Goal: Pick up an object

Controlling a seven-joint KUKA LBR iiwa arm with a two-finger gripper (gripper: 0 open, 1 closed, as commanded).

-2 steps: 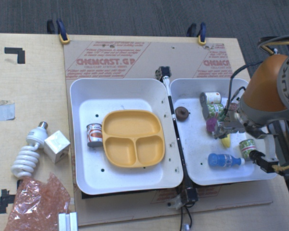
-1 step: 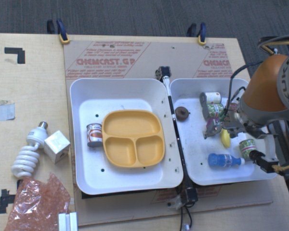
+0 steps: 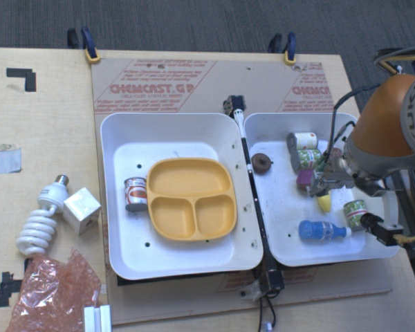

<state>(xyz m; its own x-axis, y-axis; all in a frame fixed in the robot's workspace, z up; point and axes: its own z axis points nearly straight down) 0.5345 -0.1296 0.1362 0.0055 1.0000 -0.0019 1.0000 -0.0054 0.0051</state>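
My gripper (image 3: 323,185) is low in the right bin (image 3: 283,244), under the grey and orange wrist (image 3: 384,126). Just to its left is a small purple object (image 3: 305,179). A small yellow object (image 3: 324,203) shows right below it. A white and green container (image 3: 306,151) lies behind the purple one. A blue bottle (image 3: 321,231) lies on its side near the bin's front. A green-labelled small jar (image 3: 356,214) sits at the right. A brown disc (image 3: 261,162) rests near the bin's left wall.
The left bin (image 3: 117,241) holds a yellow divided tray (image 3: 191,198) and a small can (image 3: 135,194) at its left. Outside the bins, on the left of the bench, lie a spiral light bulb (image 3: 40,220), a white cube (image 3: 81,210) and crumpled pink plastic (image 3: 52,292).
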